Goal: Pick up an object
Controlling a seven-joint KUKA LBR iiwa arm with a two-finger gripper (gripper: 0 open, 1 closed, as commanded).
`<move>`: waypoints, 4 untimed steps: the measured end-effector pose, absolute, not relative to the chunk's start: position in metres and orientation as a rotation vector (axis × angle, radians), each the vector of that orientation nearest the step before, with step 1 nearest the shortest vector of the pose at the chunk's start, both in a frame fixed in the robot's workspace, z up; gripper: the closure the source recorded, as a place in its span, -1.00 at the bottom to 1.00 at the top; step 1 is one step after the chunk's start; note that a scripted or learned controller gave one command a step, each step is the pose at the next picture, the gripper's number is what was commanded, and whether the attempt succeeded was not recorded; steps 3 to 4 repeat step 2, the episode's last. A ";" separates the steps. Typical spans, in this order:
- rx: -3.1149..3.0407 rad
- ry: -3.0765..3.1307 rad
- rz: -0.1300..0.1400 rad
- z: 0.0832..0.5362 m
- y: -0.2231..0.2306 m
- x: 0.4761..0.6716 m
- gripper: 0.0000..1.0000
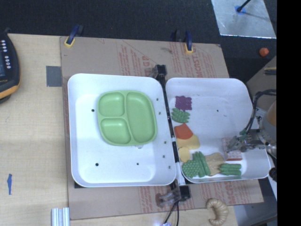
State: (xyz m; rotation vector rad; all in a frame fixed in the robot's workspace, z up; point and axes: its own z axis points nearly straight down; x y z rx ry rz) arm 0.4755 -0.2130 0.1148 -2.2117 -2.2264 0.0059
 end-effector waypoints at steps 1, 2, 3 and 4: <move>-2.200 -2.242 -0.009 0.196 -0.078 0.478 1.00; -2.207 -2.241 -0.014 0.193 0.011 0.622 1.00; -2.207 -2.241 -0.014 0.193 0.011 0.622 1.00; -2.207 -2.241 -0.014 0.193 0.011 0.622 1.00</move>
